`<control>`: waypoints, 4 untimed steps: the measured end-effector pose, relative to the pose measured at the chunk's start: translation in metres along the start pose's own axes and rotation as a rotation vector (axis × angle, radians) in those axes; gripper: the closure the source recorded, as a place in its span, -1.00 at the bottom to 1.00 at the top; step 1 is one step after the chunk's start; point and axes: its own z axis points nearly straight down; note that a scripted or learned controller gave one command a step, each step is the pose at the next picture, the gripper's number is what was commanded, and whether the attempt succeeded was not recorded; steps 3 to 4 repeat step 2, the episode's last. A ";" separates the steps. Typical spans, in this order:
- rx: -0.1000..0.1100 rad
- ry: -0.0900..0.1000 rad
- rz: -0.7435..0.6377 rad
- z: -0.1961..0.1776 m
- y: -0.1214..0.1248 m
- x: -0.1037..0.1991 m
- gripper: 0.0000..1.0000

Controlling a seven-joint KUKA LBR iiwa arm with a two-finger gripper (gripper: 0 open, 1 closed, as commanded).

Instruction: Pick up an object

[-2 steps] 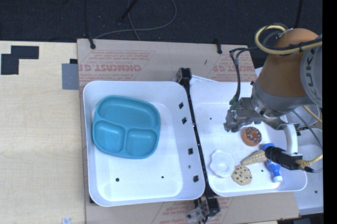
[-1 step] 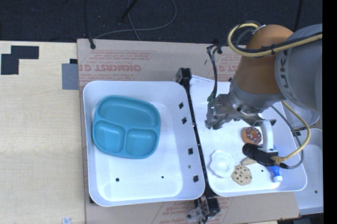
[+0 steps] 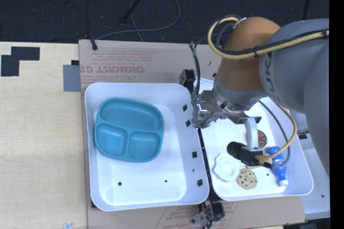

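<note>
Though its grip cannot be told, the hand [image 3: 207,111] over the left edge of the right bin [image 3: 300,170].

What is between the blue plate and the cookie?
The bins' meeting rims and a round white piece lie between the blue plate and the cookie, in the camera view.
</note>
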 end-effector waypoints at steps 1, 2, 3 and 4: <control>0.001 0.000 0.000 -0.005 -0.002 0.059 1.00; 0.002 -0.002 0.002 -0.004 -0.002 0.056 -1.00; 0.002 -0.002 0.002 -0.004 -0.002 0.056 -1.00; 0.002 -0.002 0.002 -0.004 -0.002 0.056 -1.00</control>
